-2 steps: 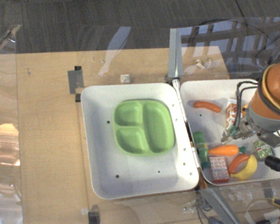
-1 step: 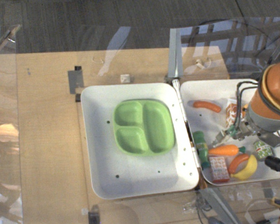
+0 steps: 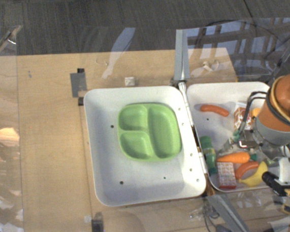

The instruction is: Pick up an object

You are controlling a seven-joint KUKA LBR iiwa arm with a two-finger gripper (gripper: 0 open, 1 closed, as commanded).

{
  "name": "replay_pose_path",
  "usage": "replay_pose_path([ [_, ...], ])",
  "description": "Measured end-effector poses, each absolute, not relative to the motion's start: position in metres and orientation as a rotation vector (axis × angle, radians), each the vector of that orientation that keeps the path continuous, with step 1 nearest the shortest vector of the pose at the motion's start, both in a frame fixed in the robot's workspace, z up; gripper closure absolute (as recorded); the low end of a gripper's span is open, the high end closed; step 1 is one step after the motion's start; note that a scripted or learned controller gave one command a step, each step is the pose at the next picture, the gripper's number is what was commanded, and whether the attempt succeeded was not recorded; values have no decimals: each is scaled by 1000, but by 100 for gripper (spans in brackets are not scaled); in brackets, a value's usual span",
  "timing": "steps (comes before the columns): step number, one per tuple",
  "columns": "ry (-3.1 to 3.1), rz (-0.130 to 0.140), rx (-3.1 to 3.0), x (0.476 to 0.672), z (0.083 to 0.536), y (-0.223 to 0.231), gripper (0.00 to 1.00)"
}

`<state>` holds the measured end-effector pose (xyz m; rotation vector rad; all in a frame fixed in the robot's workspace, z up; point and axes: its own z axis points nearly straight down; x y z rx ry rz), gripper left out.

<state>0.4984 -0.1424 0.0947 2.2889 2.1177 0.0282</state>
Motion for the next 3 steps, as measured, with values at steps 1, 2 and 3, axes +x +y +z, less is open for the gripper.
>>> replay_pose_path([
  [1,2116,34,2276,502,107,-143,100],
  [2,2116,34,2276,502,107,-143,0],
  [3,2127,15,2257,495,97,-120,0],
])
